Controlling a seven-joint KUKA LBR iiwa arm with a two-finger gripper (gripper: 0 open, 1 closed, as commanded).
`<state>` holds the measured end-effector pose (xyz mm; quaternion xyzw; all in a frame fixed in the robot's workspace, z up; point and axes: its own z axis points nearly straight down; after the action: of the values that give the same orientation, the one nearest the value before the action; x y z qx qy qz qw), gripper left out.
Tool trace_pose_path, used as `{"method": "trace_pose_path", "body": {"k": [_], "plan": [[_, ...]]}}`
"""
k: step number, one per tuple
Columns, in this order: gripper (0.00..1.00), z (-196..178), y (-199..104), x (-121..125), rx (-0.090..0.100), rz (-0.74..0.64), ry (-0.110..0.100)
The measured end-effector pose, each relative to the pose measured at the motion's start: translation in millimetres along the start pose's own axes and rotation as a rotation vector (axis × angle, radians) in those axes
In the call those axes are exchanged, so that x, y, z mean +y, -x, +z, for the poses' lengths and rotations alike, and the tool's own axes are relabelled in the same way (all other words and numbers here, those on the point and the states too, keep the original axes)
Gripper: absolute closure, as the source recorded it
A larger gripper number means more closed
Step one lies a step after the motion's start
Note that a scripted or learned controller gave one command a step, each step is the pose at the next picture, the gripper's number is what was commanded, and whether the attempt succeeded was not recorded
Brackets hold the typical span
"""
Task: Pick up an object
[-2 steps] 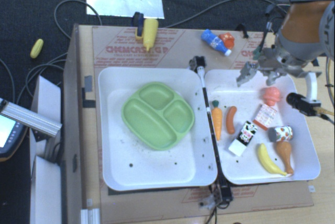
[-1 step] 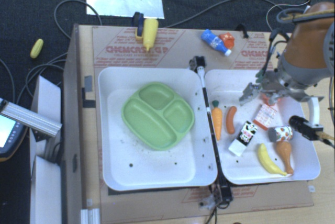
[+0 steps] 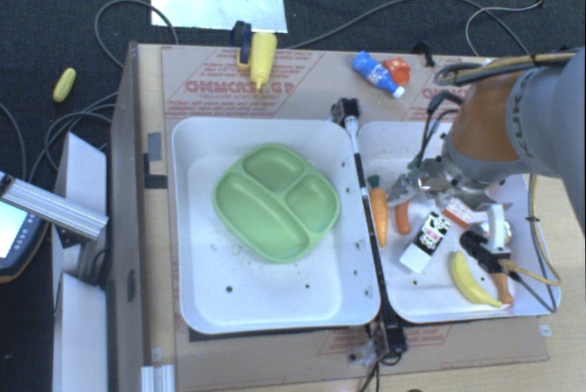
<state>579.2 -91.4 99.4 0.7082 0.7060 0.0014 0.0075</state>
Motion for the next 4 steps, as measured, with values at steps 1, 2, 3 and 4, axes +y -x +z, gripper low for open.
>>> {"method": "trace_pose_path", "body": {"k": [1, 2, 3, 4], "plan": [[0.00, 11.0, 1.6, -29.5, -0.004, 0.003, 0.002], [0.00, 14.0, 48.1, 84.2, 0.007, -0.007, -0.009], [0.00, -16.7, 107.2, 90.6, 0.007, -0.006, -0.009], [0.00, 16.8, 114.9, 68.8, 0.008, -0.004, -0.012]]}}
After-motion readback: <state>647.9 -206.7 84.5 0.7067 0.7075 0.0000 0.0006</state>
